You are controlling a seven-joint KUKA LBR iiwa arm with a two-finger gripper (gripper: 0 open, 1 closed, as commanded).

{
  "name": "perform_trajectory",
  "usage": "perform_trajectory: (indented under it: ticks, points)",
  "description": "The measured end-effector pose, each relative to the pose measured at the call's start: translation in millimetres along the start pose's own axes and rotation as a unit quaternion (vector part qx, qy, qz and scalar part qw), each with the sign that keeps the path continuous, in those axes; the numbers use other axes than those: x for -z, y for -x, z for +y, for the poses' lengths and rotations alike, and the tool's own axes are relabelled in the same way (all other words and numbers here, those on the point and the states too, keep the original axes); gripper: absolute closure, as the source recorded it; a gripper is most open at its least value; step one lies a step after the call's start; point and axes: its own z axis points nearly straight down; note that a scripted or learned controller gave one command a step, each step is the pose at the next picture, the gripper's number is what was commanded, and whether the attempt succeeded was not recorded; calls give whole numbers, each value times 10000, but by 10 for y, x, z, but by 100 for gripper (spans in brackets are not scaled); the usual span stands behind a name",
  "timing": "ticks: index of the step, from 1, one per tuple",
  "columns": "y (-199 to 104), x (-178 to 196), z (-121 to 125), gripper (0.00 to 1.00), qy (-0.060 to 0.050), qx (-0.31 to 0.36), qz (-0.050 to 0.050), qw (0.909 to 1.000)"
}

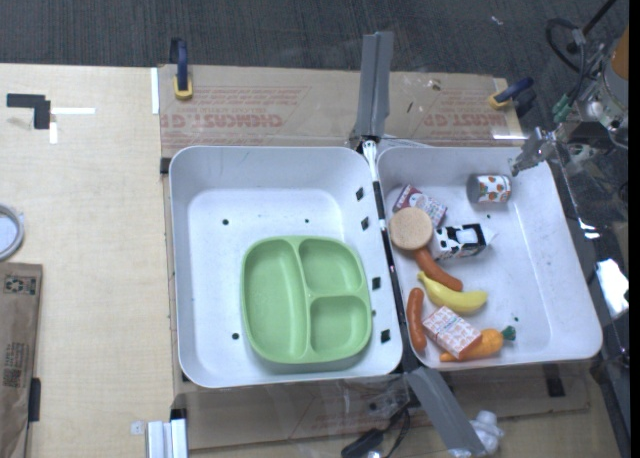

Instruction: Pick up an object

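Observation:
The right bin [560, 276] holds several toy foods. A small can [489, 189] lies near its back, with a pink-and-white carton [420, 202] and a round tan bun [410, 228] to the left. A black-and-white milk carton [462, 239], a yellow banana [455, 295], two sausages [438, 268] [416, 316], a pink box [450, 329] and a carrot [485, 344] lie further forward. My gripper [540, 146] hangs over the bin's back right corner, up and to the right of the can and apart from it.
The left bin [200, 246] holds a green divided plate [305, 299]. A grey divider post [374, 86] rises between the bins at the back. Clamps [180, 81] [512, 94] grip the cardboard behind. Cables [580, 46] crowd the right side.

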Motion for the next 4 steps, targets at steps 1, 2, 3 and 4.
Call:
perform_trajectory:
  ticks: [1,2,3,4]
  points:
    - [133,-1426,189,0,9,-51,43,10000]
    - [-68,-1550,-159,0,1,-1040,7,9946]
    - [69,-38,-488,0,11,-88,-6,10000]
    - [86,-1435,-143,0,20,-372,26,9993]
